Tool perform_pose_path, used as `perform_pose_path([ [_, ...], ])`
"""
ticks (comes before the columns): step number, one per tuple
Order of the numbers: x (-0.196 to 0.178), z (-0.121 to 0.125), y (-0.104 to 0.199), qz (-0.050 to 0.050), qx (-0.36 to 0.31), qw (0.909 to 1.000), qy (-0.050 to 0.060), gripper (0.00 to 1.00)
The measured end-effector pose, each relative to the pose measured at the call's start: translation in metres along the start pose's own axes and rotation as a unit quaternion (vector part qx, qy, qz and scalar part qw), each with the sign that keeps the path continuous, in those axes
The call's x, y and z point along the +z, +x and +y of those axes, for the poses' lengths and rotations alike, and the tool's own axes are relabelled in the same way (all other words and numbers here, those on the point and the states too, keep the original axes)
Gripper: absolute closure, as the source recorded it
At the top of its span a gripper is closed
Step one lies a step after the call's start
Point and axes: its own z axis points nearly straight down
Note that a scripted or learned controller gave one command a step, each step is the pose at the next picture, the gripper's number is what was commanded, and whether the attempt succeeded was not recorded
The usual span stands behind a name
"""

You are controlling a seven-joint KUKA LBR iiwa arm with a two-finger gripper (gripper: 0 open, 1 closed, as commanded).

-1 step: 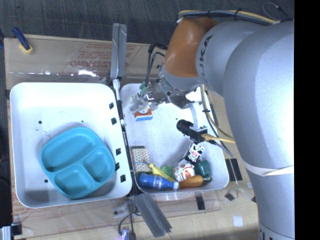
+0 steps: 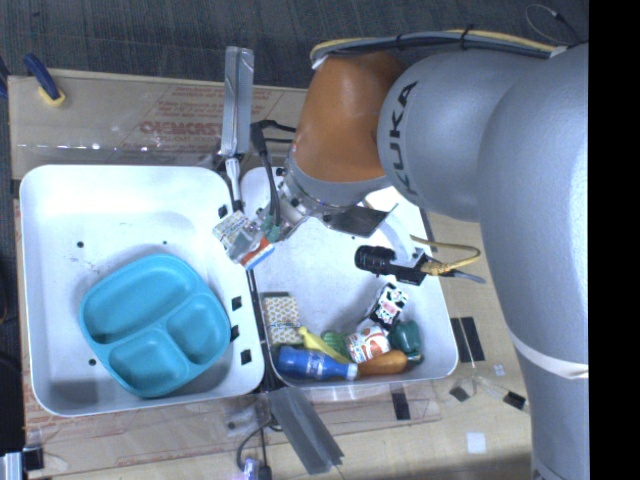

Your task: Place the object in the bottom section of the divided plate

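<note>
Grey KUKA arm's hand hangs at the centre of the frame, over the meeting walls of the shallow left white bin and the shallow right white bin; whether it is open or closed cannot be told. A small pale item with an orange-red edge shows at its tip, and it is unclear whether the hand grips it. To the lower left, the blue divided plastic plate lies flat in the left white bin, its long section toward the upper left and its two smaller sections toward the lower right. In the right white bin, toys crowd the lower edge: a patterned square packet, a blue plastic bottle, a yellow banana-shaped toy, a red-and-white can, an orange carrot-shaped toy and a black-and-white cow figure, all well apart from the plate. Both bins rest on the pale brown surface
</note>
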Motion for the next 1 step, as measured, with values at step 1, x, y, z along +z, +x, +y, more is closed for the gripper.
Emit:
perform_pose_path([
  [1,-0.0001,-0.0003,-0.0004,0.000,0.000,1.0000,0.000,0.00],
])
